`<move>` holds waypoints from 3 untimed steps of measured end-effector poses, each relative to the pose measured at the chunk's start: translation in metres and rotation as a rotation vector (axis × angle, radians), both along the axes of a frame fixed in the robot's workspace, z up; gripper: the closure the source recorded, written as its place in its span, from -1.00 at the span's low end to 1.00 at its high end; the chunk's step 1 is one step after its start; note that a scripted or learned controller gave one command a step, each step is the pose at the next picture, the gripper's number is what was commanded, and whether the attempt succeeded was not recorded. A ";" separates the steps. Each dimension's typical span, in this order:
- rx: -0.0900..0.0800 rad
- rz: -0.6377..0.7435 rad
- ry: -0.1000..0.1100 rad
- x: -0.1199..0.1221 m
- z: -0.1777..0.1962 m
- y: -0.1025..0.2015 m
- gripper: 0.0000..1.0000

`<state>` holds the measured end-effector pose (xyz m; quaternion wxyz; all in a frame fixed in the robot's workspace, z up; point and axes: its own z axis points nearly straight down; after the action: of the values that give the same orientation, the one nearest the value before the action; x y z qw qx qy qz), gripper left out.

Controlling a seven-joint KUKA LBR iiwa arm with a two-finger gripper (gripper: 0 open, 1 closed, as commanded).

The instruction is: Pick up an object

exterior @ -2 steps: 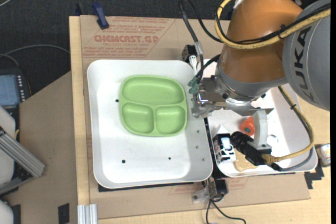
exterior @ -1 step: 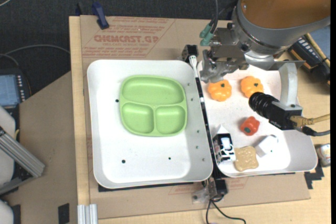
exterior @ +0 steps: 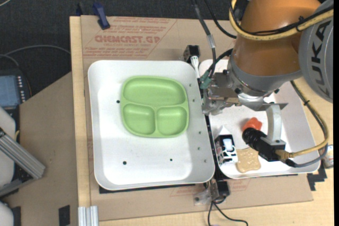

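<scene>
Camera view: the gripper (exterior: 214, 99) was positioned over the right bin's (exterior: 304, 119) left edge at frame centre; its state could not be determined. The nearest object, an orange piece (exterior: 252, 124), lay just lower right.

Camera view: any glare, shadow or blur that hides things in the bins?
Camera view: even lighting, sharp enough; mild glare on the left bin; the green plate reads clearly. The arm hides much of the right bin and shades its centre.

Green divided plate (exterior: 154, 106) lies in left bin (exterior: 106, 161); arm (exterior: 270, 29) over right.
</scene>
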<state>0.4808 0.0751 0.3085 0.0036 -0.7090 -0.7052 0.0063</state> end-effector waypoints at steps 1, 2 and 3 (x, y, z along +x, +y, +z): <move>0.007 0.009 -0.023 0.001 0.082 0.027 1.00; 0.003 0.001 -0.010 -0.002 0.063 -0.006 1.00; 0.002 0.001 -0.006 -0.002 0.007 -0.030 1.00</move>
<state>0.4785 0.0451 0.3154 0.0023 -0.7086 -0.7056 0.0033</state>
